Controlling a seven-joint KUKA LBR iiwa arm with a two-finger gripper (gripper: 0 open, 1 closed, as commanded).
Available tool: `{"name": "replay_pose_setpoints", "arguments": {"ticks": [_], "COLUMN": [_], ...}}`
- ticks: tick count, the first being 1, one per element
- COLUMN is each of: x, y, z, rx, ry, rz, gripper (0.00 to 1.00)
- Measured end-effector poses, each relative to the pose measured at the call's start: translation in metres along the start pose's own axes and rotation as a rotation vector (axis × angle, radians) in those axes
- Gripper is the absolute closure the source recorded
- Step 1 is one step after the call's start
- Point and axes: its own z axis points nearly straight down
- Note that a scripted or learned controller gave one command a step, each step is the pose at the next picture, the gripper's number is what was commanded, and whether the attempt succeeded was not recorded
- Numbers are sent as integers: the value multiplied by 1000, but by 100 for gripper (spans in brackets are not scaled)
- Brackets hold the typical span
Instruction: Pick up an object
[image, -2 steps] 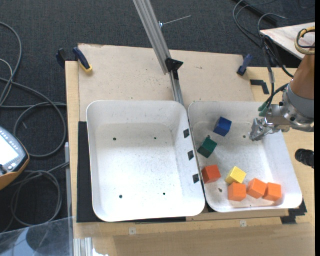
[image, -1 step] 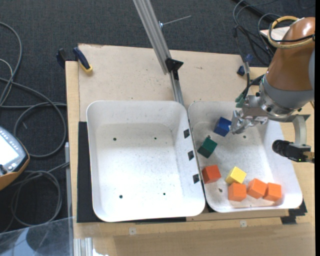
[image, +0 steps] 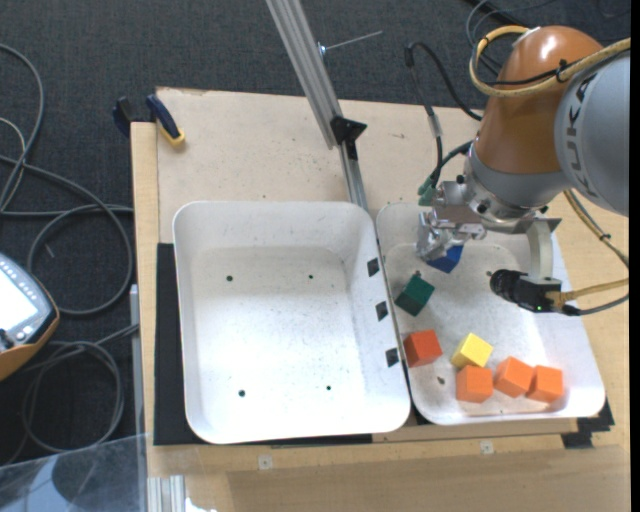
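Gripper (image: 437, 243) sits right over the blue block (image: 446, 258) in the right bin (image: 590, 385); can't tell if it's gripping. I'd lift slowly, straight up, clear of the green block (image: 414, 295).

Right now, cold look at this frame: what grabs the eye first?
The big orange-banded arm at upper right, its gripper low in the right bin over a blue block. Then the bright blocks there: green, yellow, and four orange ones along the near edge.
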Motion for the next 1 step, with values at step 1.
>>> {"name": "replay_pose_setpoints", "arguments": {"ticks": [1], "x": [58], "y": [6], "z": [3], "rx": [0], "ry": [1], "rz": [0], "gripper": [100]}}
